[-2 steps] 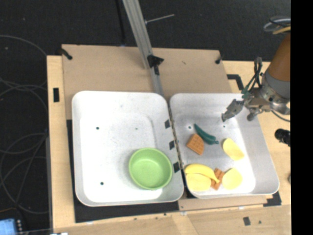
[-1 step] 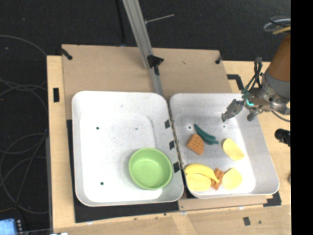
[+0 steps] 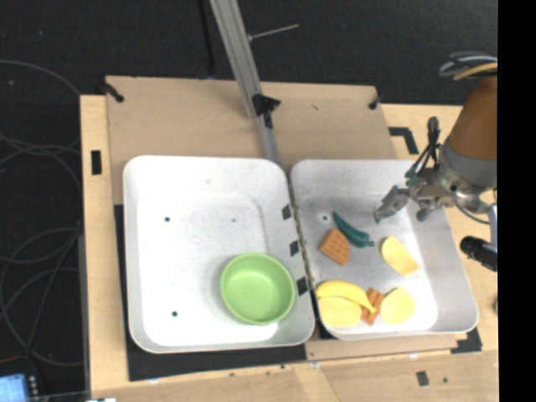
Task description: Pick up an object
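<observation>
I can't read any txt, label, brand or no. anywhere in my feed; the white bins (image 3: 209,174), the bench (image 3: 193,115) and the arm (image 3: 479,128) carry no legible marks; small dark tabs on the bench are too tiny for me to make out.

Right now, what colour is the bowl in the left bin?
Light green; the bowl shows clearly in the overhead camera view.
</observation>
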You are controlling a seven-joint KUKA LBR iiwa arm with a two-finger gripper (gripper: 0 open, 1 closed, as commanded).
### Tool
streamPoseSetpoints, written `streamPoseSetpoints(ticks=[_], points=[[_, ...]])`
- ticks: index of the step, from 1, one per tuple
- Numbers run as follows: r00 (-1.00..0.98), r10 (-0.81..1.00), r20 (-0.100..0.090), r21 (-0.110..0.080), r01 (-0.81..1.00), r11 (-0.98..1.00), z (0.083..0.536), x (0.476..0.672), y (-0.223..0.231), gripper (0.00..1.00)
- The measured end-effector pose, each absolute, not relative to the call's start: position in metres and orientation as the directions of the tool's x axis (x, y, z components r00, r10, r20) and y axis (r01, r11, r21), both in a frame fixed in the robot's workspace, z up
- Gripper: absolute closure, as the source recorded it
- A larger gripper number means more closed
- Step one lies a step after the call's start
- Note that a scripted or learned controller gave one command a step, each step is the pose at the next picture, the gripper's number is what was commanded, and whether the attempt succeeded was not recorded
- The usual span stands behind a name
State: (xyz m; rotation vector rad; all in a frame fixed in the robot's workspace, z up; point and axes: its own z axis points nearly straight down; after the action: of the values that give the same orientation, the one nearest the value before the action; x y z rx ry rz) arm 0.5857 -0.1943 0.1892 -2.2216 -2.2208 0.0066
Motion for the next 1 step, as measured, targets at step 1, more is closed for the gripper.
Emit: streamPoseSetpoints(ticks=[1], points=[[0.000, 1.000, -0.002, -0.003, 1.000, 0.000, 0.1448, 0.5818, -0.1901, 0.00]])
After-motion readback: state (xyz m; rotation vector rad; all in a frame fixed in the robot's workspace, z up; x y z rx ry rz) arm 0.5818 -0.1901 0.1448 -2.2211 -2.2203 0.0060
